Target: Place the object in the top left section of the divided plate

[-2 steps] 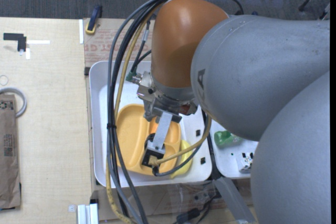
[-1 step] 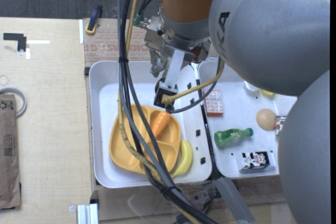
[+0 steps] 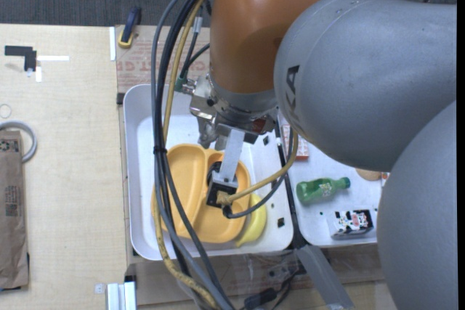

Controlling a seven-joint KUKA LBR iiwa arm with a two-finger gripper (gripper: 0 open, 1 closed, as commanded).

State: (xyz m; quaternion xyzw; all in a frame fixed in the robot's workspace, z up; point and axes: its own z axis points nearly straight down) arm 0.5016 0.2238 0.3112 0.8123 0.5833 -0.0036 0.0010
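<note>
Working, by the look of it, at the placing step: hanging the gripper (image 3: pixel 218 138) over the yellow divided plate (image 3: pixel 182 185), itself lying in the left bin (image 3: pixel 138 156) of the 2. Covering much of the plate's far right part with the arm (image 3: pixel 349 69). Not showing how far the jaws are standing open, nor whether anything is being held between them, so leaving that untold. Lying just beside the plate's near right rim, perhaps touching it: a yellow curved thing (image 3: pixel 256 225), possibly the object meant. Sitting well apart in the right bin (image 3: pixel 312 229): a green bottle (image 3: pixel 323 189) and a small printed packet (image 3: pixel 352 221). Calling next, probably, for making sure of a hold on the object, then shifting over the plate's far left section (image 3: pixel 182 163) before releasing.
</note>
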